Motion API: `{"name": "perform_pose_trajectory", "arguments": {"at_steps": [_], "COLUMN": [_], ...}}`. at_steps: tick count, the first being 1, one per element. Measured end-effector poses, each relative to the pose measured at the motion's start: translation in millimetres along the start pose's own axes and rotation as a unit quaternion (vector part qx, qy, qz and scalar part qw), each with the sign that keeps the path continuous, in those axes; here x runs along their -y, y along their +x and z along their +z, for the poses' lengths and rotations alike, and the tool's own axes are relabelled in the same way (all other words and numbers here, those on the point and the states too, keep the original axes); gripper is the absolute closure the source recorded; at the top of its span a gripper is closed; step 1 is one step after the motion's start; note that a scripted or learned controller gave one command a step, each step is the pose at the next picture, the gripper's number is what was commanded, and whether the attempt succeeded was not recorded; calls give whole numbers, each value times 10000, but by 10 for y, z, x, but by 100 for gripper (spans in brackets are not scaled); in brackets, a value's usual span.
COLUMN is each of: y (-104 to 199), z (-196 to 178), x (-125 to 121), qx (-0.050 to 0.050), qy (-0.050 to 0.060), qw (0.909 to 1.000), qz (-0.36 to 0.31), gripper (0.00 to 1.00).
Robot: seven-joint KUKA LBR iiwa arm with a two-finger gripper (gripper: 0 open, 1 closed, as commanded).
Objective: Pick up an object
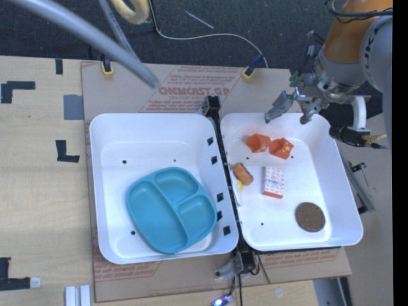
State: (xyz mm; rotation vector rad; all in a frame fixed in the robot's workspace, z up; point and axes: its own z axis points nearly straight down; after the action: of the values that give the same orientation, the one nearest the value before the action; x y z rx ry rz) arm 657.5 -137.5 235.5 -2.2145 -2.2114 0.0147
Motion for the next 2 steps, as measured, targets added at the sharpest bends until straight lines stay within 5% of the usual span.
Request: {"name": "perform_pose_trajectory", "arguments": {"at_steps": [1, 2], "y": [6, 13], "z": [-92, 350], "x": [-23, -54], "qx": [9, 13], "qy": [-69, -49], "qw": [10000, 10000], "qz": [-16, -17], "gripper": [0, 0]}}
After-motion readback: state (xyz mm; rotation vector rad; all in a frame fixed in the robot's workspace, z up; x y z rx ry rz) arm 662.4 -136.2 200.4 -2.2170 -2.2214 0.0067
